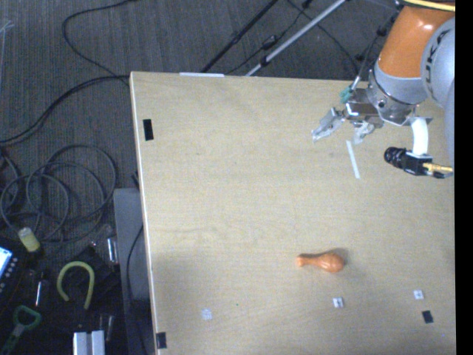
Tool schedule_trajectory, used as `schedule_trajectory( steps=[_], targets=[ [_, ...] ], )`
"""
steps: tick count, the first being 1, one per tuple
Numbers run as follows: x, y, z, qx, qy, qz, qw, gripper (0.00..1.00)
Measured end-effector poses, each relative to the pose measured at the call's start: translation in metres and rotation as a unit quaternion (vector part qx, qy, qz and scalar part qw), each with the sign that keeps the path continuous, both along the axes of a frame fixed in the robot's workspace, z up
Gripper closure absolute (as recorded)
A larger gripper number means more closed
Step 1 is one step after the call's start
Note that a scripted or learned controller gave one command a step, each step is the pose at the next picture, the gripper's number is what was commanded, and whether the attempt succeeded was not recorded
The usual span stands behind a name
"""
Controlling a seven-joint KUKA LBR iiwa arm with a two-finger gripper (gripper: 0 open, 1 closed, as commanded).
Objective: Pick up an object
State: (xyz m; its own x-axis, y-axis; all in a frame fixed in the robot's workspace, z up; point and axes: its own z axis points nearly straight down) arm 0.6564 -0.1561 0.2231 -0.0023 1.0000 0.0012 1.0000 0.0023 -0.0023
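Note:
An orange pear-shaped object lies on its side on the tan bench top, toward the front right, its narrow end pointing left. My gripper hangs at the back right, well behind the object and apart from it. Its two silvery fingers are spread, with nothing between them, so the gripper is open. The arm's orange band rises above the wrist at the top right.
A thin white stick lies on the bench just in front of the gripper. Small square markers sit near the front edge, and a black tag near the left edge. Cables and tools lie on the floor to the left.

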Motion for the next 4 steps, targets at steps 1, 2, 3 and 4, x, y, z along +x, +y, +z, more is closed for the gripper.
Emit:
schedule_trajectory(
  steps=[1, 2, 3, 4],
  targets=[
    [0.011, -0.069, -0.023, -0.0029, 0.000, 0.029, 0.9996, 0.00],
    [0.012, 0.001, -0.139, -0.0001, -0.001, 0.127, 0.9919, 0.00],
    [0.013, 0.003, -0.130, 0.0004, -0.002, 0.127, 0.9919, 1.00],
    [0.013, 0.003, -0.130, 0.0004, -0.001, 0.127, 0.9919, 0.00]
  ],
)
